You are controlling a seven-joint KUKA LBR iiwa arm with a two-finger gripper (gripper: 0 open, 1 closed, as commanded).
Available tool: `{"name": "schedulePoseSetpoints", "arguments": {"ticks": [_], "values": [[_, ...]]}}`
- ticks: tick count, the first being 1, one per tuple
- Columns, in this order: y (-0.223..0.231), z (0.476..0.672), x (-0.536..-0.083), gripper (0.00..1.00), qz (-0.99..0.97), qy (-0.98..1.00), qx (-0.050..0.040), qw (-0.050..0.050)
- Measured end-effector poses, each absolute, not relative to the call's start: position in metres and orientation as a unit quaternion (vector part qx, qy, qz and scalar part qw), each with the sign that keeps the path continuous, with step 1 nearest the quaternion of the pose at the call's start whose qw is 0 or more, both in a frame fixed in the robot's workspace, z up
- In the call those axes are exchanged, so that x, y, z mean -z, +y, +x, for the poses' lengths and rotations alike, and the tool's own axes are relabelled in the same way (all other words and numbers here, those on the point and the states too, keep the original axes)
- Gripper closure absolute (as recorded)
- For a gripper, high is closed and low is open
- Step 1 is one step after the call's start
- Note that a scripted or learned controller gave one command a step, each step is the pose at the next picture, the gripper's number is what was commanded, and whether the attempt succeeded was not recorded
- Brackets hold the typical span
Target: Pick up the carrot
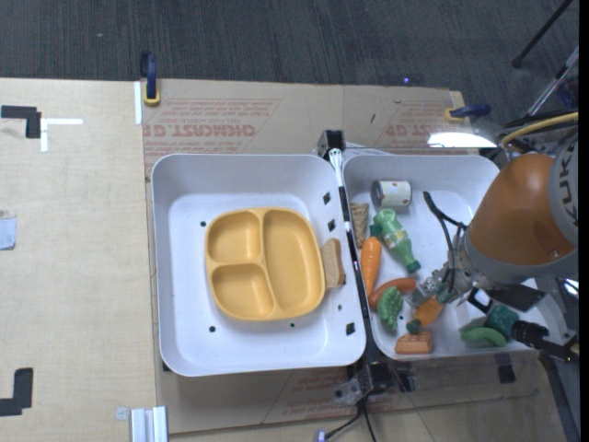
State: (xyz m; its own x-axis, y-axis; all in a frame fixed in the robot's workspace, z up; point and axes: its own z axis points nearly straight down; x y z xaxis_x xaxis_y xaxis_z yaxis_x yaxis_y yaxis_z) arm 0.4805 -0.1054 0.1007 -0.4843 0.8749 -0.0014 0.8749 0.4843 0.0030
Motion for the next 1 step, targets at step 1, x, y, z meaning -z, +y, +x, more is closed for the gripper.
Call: {"name": "schedulePoseSetpoints", "arguments": {"ticks": [1], "values": [[-0.0624, 0.4797, -0.1914, 1.00, 0.620, 0.785, 0.0000, 0.001]]}}
